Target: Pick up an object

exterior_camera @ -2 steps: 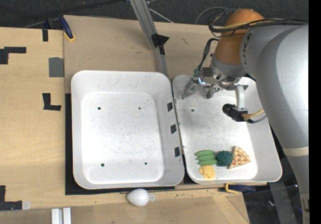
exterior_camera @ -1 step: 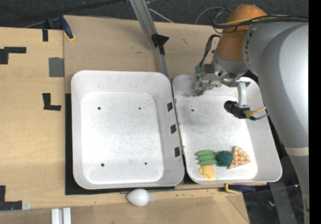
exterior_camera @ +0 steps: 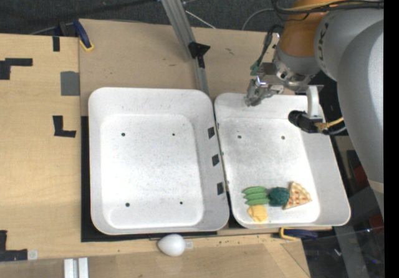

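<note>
— What's in your bins?

— The right bin (exterior_camera: 324, 164) holds a cluster at its near edge: a green pea pod (exterior_camera: 254, 193), a dark green broccoli piece (exterior_camera: 278, 196), a pizza slice (exterior_camera: 298, 196) and a yellow piece (exterior_camera: 257, 212), all touching or just beside each other. The left bin (exterior_camera: 100, 146) shows bare white floor.

— And you?

— My gripper (exterior_camera: 254, 97) hangs over the right bin's far rim, well apart from that cluster. Whether my fingers are spread or closed, I cannot tell. A white egg (exterior_camera: 171, 245) lies on the bench, outside the left bin.
</note>
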{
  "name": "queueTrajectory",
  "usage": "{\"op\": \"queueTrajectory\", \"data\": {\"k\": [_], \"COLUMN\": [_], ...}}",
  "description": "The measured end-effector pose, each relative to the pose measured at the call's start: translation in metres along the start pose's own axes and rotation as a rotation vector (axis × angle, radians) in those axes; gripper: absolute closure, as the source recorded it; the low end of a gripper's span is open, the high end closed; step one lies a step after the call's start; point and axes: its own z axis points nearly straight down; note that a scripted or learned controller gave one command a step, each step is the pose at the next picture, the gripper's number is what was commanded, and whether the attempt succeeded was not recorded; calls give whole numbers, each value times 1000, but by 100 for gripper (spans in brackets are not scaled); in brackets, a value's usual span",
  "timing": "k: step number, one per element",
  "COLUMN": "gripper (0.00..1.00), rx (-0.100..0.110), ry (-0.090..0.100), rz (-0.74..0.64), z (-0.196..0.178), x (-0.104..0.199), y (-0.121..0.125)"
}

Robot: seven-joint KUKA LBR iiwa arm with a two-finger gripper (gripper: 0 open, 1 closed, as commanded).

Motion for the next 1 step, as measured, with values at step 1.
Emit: {"op": "queueTrajectory", "data": {"k": [1], "gripper": [100], "rx": [-1], "ry": [-1], "rz": [0], "z": [-64], "x": [2], "y": [-2]}}
